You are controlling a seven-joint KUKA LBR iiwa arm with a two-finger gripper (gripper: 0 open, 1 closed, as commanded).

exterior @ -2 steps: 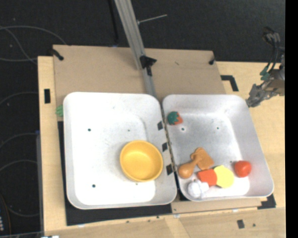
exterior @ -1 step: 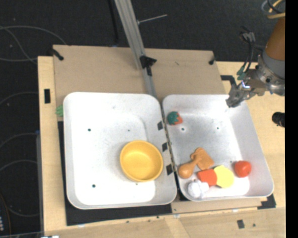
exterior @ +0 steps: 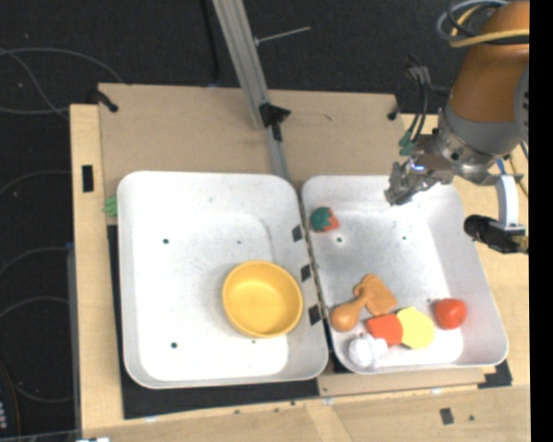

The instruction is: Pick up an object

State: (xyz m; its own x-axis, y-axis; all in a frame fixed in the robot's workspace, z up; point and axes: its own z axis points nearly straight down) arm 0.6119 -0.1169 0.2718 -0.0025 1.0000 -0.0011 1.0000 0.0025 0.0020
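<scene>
An object to pick has not been settled, so every item in the two bins is a candidate, and the yellow bowl (exterior: 262, 298) serves as the landmark for placing them. The bowl itself sits upright in the left bin (exterior: 166, 210), toward its near right corner; it looks like light, stiff plastic with a smooth rim, best pinched across the rim wall rather than around the whole body. Right of the bowl, across the divider and further back in the right bin (exterior: 433, 238), lies a small green and red ball (exterior: 323, 218) — round and likely to roll from a pinch. Just right of the bowl, at its own level, a tan wooden-looking piece (exterior: 361, 302) lies flat, and beside that an orange block (exterior: 383, 328), a yellow piece (exterior: 417, 329) and a white lump (exterior: 362, 350) crowd together, touching, so a grasp there risks nudging neighbours. Farther right a red-orange ball (exterior: 451, 313) sits apart — I judge it the easiest target, small and light. Well back and right of the bowl, the gripper (exterior: 405, 184) hangs over the right bin's far edge, holding nothing; whether the jaws stand wide or narrow I cannot tell. No brand, label or writing can be read anywhere on the tabletop (exterior: 184, 127).
</scene>
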